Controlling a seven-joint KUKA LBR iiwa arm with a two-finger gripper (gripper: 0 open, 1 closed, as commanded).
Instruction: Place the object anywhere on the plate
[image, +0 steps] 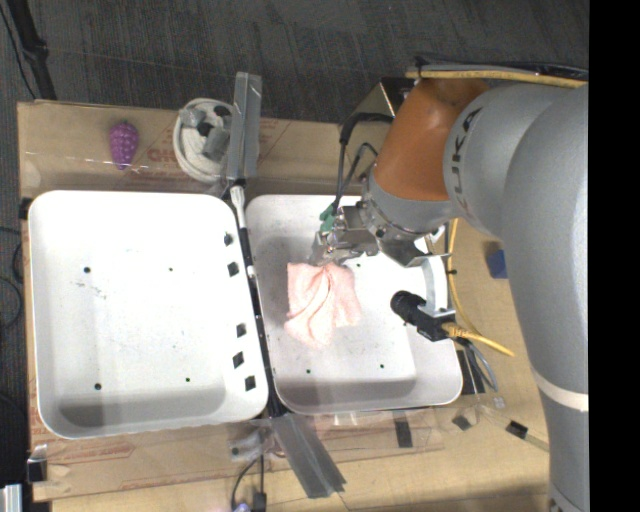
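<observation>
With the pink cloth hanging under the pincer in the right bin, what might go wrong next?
1. The pink cloth droops from the pincer, seemingly caught by one corner, so it may slip out.
2. Its lower end looks close to the right bin floor and may drag.
3. I see no plate here, so the target is unclear.
</observation>
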